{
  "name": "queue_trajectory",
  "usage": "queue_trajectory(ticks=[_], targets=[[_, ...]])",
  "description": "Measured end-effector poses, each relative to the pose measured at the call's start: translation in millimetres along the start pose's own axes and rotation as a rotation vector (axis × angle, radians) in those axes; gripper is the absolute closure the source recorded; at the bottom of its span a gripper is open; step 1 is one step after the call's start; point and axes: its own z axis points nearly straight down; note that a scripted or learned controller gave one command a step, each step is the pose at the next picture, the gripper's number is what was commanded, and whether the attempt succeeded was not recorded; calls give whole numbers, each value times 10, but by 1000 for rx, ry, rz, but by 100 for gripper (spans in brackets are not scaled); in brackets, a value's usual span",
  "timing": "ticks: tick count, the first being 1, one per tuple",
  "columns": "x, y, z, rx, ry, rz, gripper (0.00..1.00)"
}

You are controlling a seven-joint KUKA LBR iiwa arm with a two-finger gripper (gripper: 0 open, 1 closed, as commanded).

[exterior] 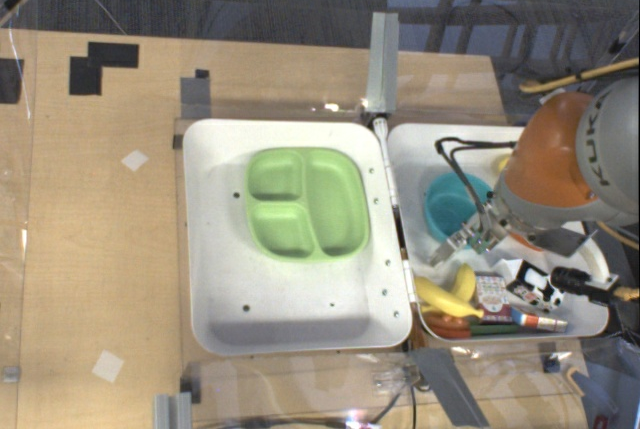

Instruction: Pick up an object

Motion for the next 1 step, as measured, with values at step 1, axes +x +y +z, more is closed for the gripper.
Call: queue_trajectory(ticks=[1], targets=[[-272,472,12,1,-2,64,0]])
